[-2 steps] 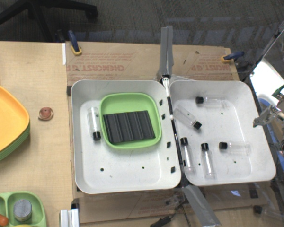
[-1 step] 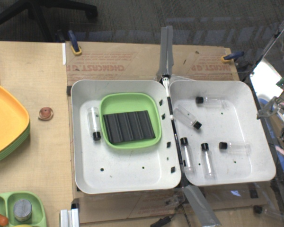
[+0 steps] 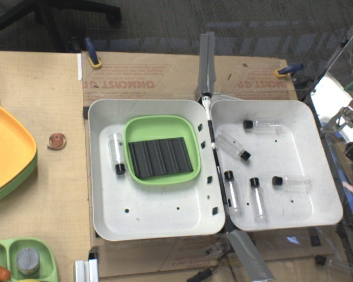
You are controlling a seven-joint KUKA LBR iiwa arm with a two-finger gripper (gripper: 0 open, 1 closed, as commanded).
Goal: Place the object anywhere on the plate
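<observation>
A green square plate (image 3: pixel 159 128) sits in the upper middle of the left bin (image 3: pixel 153 216). A black ridged block (image 3: pixel 162 157) lies flat on the plate and covers most of its floor. Just left of the plate, a clear vial with a black cap (image 3: pixel 116 153) lies on the bin floor, cap toward the front. The right bin (image 3: pixel 317 157) holds several similar clear vials with black caps, among them one near the back (image 3: pixel 260 124), one at the left (image 3: pixel 234 146) and one at the front (image 3: pixel 257 197).
The bins rest on brown cardboard (image 3: pixel 141 81) held by clamps (image 3: pixel 93 56). A stack of yellow plates (image 3: pixel 6 151) and a small brown disc (image 3: pixel 57 140) lie on the wooden bench at left. A green tray (image 3: pixel 17 263) sits at the bottom left corner.
</observation>
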